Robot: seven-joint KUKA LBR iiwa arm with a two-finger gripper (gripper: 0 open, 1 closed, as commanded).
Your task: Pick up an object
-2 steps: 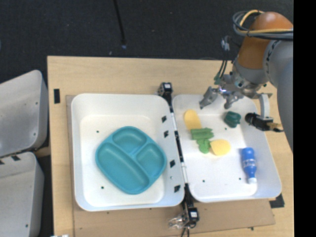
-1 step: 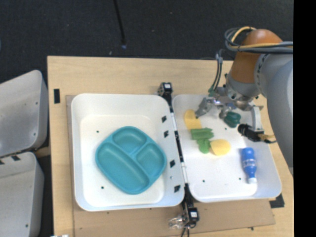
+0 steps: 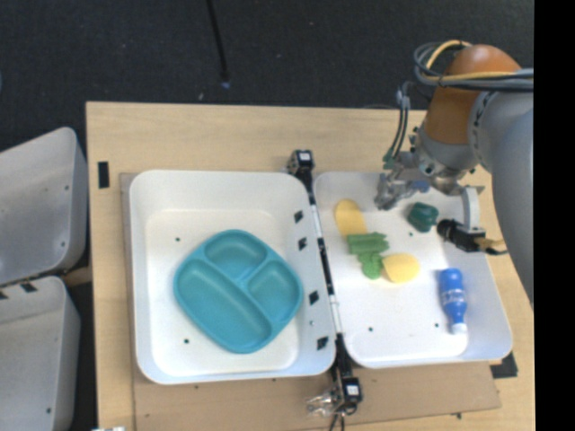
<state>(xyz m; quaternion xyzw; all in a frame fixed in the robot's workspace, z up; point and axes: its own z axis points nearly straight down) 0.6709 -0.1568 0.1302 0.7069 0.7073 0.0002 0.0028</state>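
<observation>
My gripper (image 3: 390, 196) hangs over the far part of the right bin (image 3: 404, 330), below the arm's orange band. A dark green piece (image 3: 420, 215) lies just to its right. A yellow piece (image 3: 349, 215) lies to its left, a short way off. Nearer the front are a green piece (image 3: 368, 250), a second yellow piece (image 3: 401, 268) touching it, and a blue bottle (image 3: 452, 299) by the right wall. Nothing shows between the gripper's tips.
The left bin (image 3: 153, 330) holds a teal divided plate (image 3: 236, 288). A ridge with black clips (image 3: 322, 268) runs between the two bins. The wooden bench (image 3: 108, 142) frames both bins.
</observation>
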